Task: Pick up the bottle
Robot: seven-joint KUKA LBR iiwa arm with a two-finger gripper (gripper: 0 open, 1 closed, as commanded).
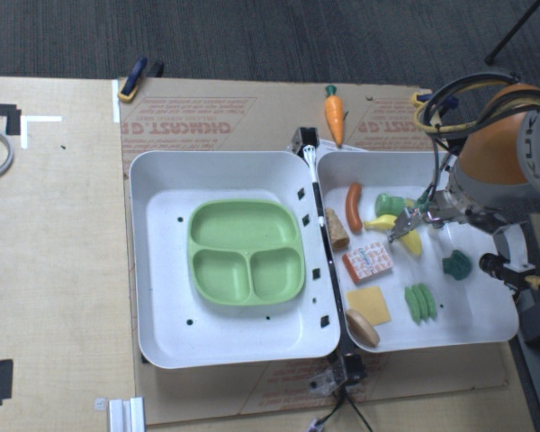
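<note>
One yellow item, seemingly the bottle (381,224), lies on its side near the middle of the right bin (486,335), its ends showing on either side of the gripper (401,230). The gripper sits low, directly over the item's midsection; whether it is open or closed, or has any grip on the bottle, cannot be told from this angle. A light green object (392,204) rests just behind the bottle, touching or nearly touching it.

To the left, a red sausage (354,207) lies lengthwise near the bin's inner wall, with a slice of bread (337,230) just beside it. A small red-and-white patterned box (368,261) sits in front of the bottle, followed by a yellow cheese slice (371,304) and a brown-and-white rounded piece (362,329) at the front corner. Green bean pods (420,302) lie near the front, and a dark green piece (456,265) sits toward the right.

The arm (495,151), its orange band visible, reaches in from the right. The left bin (135,241) holds a green divided plate (247,252). Both bins rest on cardboard (189,115), where a toy carrot (333,113) lies beyond the bins' far edge.
</note>
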